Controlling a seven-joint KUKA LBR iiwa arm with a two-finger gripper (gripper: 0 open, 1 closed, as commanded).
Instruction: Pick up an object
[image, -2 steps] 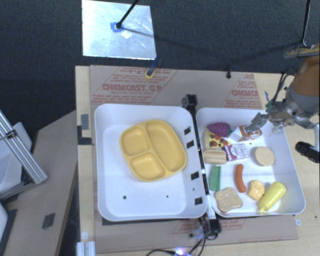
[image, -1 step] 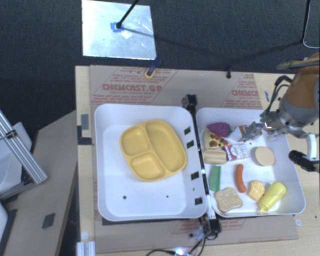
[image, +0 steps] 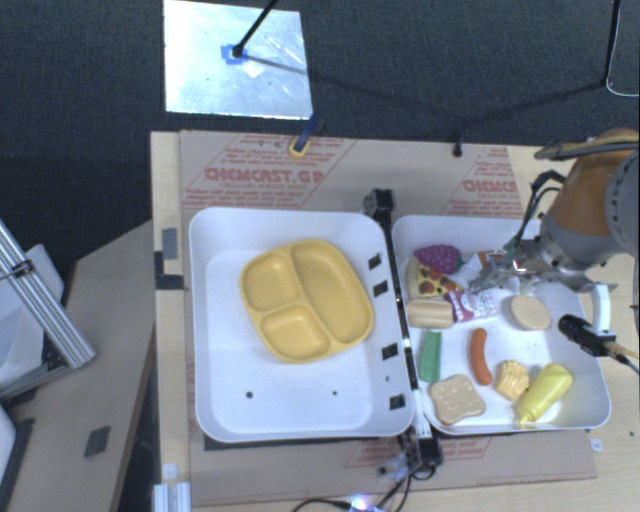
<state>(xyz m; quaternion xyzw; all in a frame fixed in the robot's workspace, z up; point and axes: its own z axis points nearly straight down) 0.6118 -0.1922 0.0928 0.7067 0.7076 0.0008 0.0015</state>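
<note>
The right bin (image: 596, 400) holds several toy foods: purple grapes (image: 437, 258), a pizza slice (image: 432, 282), a hot-dog bun (image: 430, 314), a green stick (image: 430, 356), a red sausage (image: 481, 357), a toast slice (image: 458, 398), yellow fries (image: 512, 379), a yellow mustard bottle (image: 543, 392) and a round beige bun (image: 528, 312). My gripper (image: 495, 270) hangs low over the bin's far middle, just right of the pizza slice and above a small pink-white wrapper (image: 462, 304). The arm (image: 590, 205) reaches in from the right.
The left bin (image: 215, 300) carries a yellow divided plate (image: 305, 298). A black clip bar (image: 392, 300) runs between the two bins. A shiny metal sheet (image: 238, 58) lies beyond the bench at the back.
</note>
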